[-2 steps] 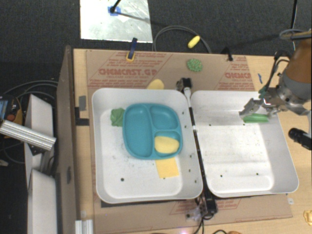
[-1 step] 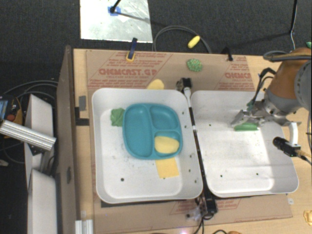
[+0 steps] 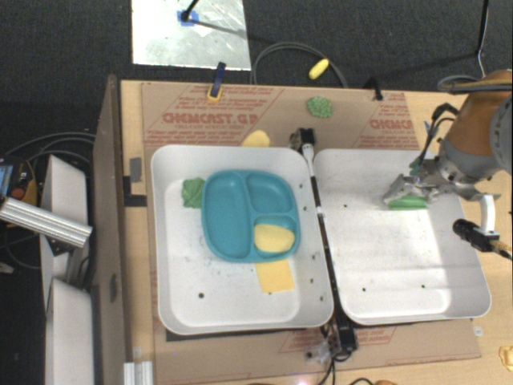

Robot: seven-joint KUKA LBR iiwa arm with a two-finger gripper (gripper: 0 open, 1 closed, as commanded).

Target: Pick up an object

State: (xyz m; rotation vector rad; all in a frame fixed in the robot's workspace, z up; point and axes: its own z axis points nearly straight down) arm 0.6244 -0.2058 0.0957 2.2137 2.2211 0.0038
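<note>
From the overhead camera I see my two-finger metal gripper point(image 3: 406, 189) low over the upper part of the shallow white right-hand bin point(image 3: 401, 295), its tips right at a small, flat, bright green strip-shaped object point(image 3: 407, 202) lying on the bin floor, near the back wall. The grey arm with its orange band point(image 3: 481, 123) comes in from the right and crowds the scene, and I cannot tell from this angle whether the gripper is spread, pressed together, or pinching the strip; the metal and the green overlap, but I see no clear clamp. That is my main worry: the strip looks thin and low, so I judge the tips could close above it or skid it along the smooth bin floor and come up with nothing. It also looks soft or flexible, and a hold on one end could let it droop and slip out on the lift. The left-hand white bin point(image 3: 172, 215) holds a teal divided plastic tray point(image 3: 232, 215) with a rounded yellow lump point(image 3: 273, 237) in its lower-right compartment, a flat yellow square piece point(image 3: 276, 277) just below the tray, and a leafy green piece point(image 3: 192, 192) touching its left edge; all are well apart from the gripper and at no risk.
</note>
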